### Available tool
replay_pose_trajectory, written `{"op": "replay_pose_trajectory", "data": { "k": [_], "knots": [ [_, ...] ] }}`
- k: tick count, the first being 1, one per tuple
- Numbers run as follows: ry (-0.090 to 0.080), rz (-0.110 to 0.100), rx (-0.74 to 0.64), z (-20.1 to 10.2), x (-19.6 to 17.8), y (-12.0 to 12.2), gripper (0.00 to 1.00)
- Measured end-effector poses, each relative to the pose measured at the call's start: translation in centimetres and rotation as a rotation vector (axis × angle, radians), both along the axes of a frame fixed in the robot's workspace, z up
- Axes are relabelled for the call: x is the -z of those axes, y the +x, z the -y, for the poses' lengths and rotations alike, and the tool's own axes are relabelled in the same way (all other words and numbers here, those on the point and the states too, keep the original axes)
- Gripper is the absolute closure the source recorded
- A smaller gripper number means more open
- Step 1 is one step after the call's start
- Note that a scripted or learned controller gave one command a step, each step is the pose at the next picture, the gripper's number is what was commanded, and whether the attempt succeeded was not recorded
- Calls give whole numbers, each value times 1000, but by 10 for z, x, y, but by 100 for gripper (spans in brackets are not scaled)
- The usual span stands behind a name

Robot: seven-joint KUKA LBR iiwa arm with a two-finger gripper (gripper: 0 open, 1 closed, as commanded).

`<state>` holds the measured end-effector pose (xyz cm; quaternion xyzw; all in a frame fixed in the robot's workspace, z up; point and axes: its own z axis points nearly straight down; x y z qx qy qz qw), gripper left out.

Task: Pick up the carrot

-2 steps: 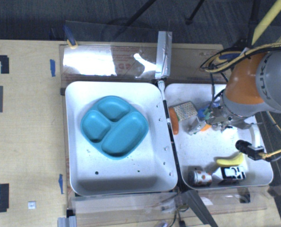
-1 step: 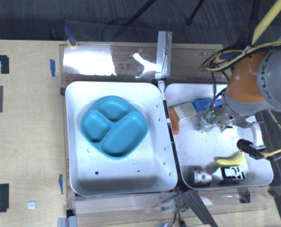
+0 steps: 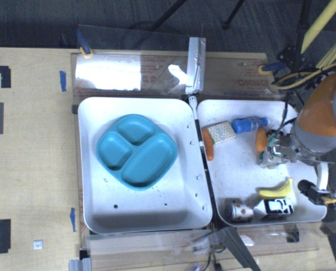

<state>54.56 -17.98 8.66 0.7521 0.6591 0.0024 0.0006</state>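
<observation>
The carrot [image 3: 261, 139], a short orange piece, sits in the right bin [image 3: 235, 168] near its right side, just below the blue bottle. My gripper [image 3: 269, 156] reaches in from the right and is low over the bin floor, right beside the carrot's lower end. Metal parts of the hand cover the spot where it meets the carrot, so I cannot tell whether there is contact.
In the right bin, a second orange-red oblong item [image 3: 208, 147] lies against the divider, beside a checkered pad [image 3: 221, 132] and a blue bottle [image 3: 249, 123]. A banana [image 3: 276, 189], a can [image 3: 242, 210] and a black-and-white item [image 3: 278, 206] lie near the front wall. The left bin [image 3: 100, 208] holds a blue divided plate [image 3: 136, 150].
</observation>
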Motion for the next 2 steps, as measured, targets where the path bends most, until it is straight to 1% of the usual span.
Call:
{"op": "replay_pose_trajectory", "data": {
  "k": [1,2],
  "knots": [
    [-2,-10,37,-48,-91,-20,100],
    [0,-13,-75,-59,-62,-43,100]
  ]
}}
